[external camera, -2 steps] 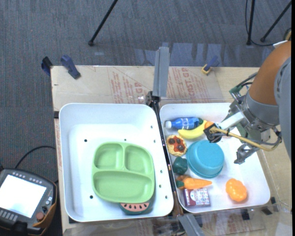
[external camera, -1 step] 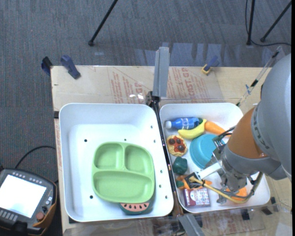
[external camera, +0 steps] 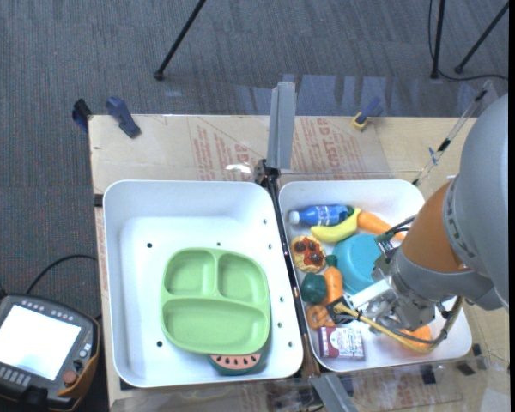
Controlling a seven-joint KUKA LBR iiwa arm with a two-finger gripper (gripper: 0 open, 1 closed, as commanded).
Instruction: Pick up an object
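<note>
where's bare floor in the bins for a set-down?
Left bin: bare white strip along the far wall and the left wall, bordering the green divided plate. The plate's compartments hold nothing; a watermelon slice sits at its near edge. Right bin: crowded with bottle, banana, blue bowl and the arm.

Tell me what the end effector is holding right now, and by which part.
It cannot be told. The end effector is low in the right bin among the toy food, beside the blue bowl, but the arm hides its tips.

Two white bins [external camera: 120,230]; one green divided plate [external camera: 215,303]; one bottle [external camera: 319,215]; one banana [external camera: 336,228]; one blue bowl [external camera: 359,260].
</note>
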